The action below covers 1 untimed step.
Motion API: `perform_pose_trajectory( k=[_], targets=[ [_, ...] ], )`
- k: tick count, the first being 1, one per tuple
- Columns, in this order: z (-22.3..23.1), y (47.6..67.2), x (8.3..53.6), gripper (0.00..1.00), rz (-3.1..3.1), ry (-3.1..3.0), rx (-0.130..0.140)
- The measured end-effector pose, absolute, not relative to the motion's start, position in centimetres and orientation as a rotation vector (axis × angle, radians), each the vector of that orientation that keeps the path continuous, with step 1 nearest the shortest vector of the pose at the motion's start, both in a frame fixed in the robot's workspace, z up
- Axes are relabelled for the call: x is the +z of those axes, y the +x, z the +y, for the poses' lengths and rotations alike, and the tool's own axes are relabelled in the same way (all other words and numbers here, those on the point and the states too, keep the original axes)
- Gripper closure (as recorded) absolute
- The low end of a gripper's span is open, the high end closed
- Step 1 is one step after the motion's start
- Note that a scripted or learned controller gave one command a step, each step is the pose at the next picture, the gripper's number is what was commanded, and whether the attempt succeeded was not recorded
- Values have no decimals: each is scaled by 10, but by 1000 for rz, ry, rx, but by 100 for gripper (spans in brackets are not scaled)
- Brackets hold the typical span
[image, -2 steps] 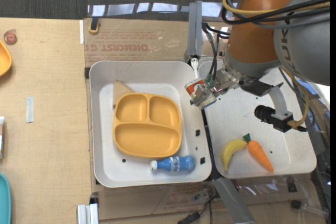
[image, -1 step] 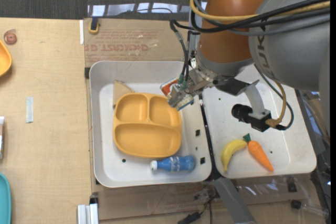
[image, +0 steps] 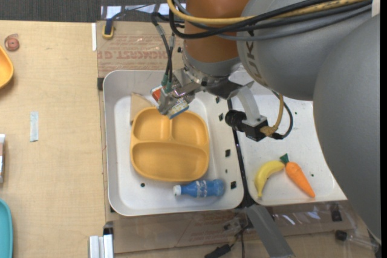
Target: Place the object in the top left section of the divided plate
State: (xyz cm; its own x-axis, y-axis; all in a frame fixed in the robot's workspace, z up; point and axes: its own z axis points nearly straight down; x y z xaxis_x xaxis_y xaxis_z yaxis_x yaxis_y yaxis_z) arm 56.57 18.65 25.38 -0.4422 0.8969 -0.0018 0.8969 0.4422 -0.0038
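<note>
On the left side of the light wooden worktop (image: 54, 148) sits the left white shallow bin (image: 118, 190). Inside it lies the yellow-orange divided plastic plate (image: 170, 148), with a blue plastic bottle (image: 202, 189) lying on its side just beside the plate's near edge. My end effector (image: 172, 101) hangs over the plate's far rim, at the boundary of its two upper sections, with a small crumpled multicoloured packet (image: 175, 107) at its tip; whether I grip it I cannot tell. In the right white bin (image: 326, 193), near its front edge, a yellow banana (image: 268, 175) and an orange carrot (image: 300, 179) lie side by side.
</note>
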Motion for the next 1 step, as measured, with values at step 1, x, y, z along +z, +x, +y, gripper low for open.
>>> perform_pose_trajectory(
  k=[1],
  targets=[
    [187,566,254,0,-2667,-1659,6]
  ],
)
